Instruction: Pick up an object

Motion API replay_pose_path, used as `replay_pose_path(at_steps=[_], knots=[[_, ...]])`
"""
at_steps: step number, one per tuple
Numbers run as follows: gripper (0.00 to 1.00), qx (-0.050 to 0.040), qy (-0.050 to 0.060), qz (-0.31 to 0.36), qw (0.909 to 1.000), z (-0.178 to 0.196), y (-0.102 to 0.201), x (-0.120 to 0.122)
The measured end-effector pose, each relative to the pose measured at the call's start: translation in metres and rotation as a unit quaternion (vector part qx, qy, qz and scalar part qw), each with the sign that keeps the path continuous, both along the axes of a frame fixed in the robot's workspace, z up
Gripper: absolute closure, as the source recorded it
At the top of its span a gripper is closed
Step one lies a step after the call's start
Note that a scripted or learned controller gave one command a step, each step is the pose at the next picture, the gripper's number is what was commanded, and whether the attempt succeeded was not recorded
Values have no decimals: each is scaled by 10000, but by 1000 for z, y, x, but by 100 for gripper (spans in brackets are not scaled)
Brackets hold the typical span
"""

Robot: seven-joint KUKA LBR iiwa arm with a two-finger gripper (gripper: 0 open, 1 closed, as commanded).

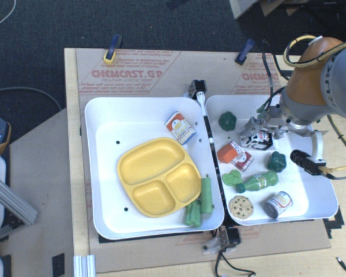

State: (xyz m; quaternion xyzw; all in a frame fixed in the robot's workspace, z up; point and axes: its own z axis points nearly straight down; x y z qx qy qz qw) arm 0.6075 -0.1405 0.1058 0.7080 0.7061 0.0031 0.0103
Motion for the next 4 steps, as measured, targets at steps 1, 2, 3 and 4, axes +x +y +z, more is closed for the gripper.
replay_pose_path(at_steps=[1, 2, 3, 4], knots=[[100, 42, 64, 23, 10000, 46, 5, 7], [100, 39, 55, 21, 10000, 91, 7, 12], [100, 41, 62, 22, 10000, 121, 7, 13], [100, 61, 107, 36, 9999, 127, 52, -2]])
